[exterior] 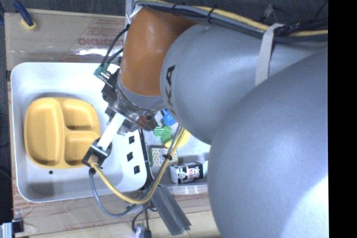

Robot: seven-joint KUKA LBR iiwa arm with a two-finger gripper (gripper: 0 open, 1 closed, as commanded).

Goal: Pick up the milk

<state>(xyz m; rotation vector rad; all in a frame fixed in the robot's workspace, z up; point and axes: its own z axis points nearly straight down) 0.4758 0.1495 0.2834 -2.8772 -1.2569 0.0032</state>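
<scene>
We cannot tell whether the gripper (135,119) is open or closed: the orange band and grey bulk of the arm (234,108) cover it from above. We see nothing in its hold. It hangs over the seam between the two bins, at the right side of the left bin (25,187).

The left bin holds a yellow divided tray (58,131), lying flat toward its left half. The rest of that bin's floor shows bare white around the tray.

Of the right bin (196,151) we see just a small patch below the arm. There the milk carton (187,173) lies on its side near the bin's front wall, a small black-and-white box with a pink mark. It sits apart from the gripper, lower and to the right. Just left of it is a patterned box (157,156), and above that a green piece (163,132) and a blue piece (168,118), both close under the wrist.

The milk carton has the front wall just beside it and the patterned box on its left. A little bare floor shows above it.
</scene>
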